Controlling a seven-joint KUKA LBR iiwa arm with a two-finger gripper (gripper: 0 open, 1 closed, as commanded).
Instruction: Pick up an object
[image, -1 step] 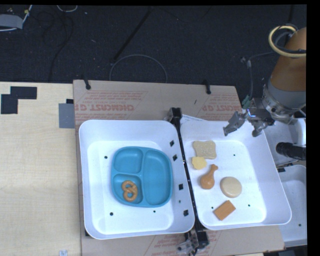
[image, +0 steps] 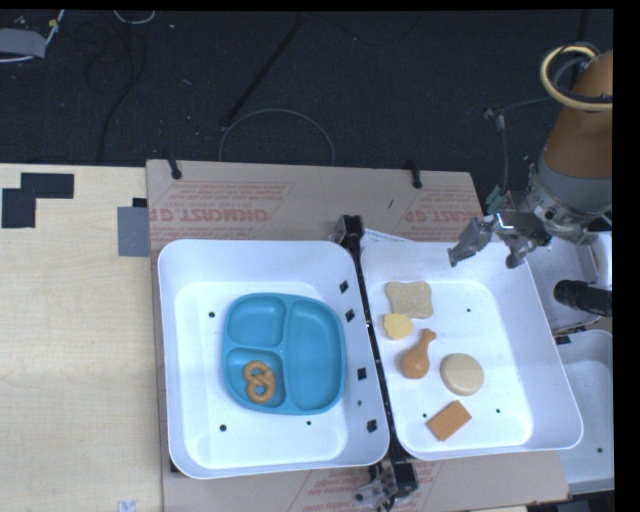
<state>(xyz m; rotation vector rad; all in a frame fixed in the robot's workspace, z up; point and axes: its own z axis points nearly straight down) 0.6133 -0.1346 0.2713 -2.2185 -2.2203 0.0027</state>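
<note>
My gripper (image: 492, 245) hovers with fingers apart and empty above the far rim of the right bin (image: 556, 345), leaving the toast slice (image: 409, 297), drumstick (image: 418, 355) and round biscuit (image: 462, 373) unobstructed below and left for descent.

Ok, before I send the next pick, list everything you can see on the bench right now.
Left bin: 1, white, left half of the bench.
Right bin: 1, white, beside it.
Divided plate: 1, blue, in the left bin.
Pretzel: 1, orange-brown, in the plate's lower-left compartment.
Bread slice: 1, tan, top of the right bin.
Small yellow piece: 1, just below the bread.
Drumstick: 1, orange, middle of the right bin.
Round piece: 1, cream, right of the drumstick.
Orange block: 1, near the right bin's front.
Gripper: 1, grey, jaws open above the right bin's far right corner, holding nothing.
</note>
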